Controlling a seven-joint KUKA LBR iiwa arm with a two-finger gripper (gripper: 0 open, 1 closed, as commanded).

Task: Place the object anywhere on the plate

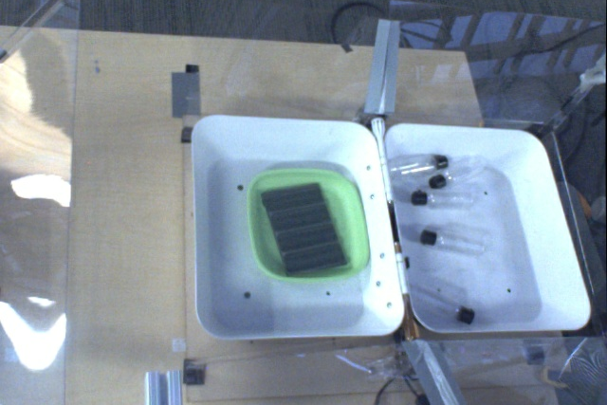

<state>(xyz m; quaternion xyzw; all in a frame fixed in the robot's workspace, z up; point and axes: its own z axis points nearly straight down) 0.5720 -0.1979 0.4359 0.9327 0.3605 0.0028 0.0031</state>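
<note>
Green plastic forms the plate (308,223), which is set in the left bin (285,133); a dark ribbed block (303,229) is laid on it. Clear vials with black caps (446,204) are scattered in the right bin (517,142). Both bins are carried on the wooden surface (114,204).

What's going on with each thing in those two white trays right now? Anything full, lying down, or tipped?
Green plate: sits flat in the left bin, carrying a dark ribbed block.
Dark ribbed block: lies flat on the plate, slightly turned.
Clear vials: lie on their sides in the right bin, scattered, black caps on.
Loose black cap: rests apart near the front.
</note>
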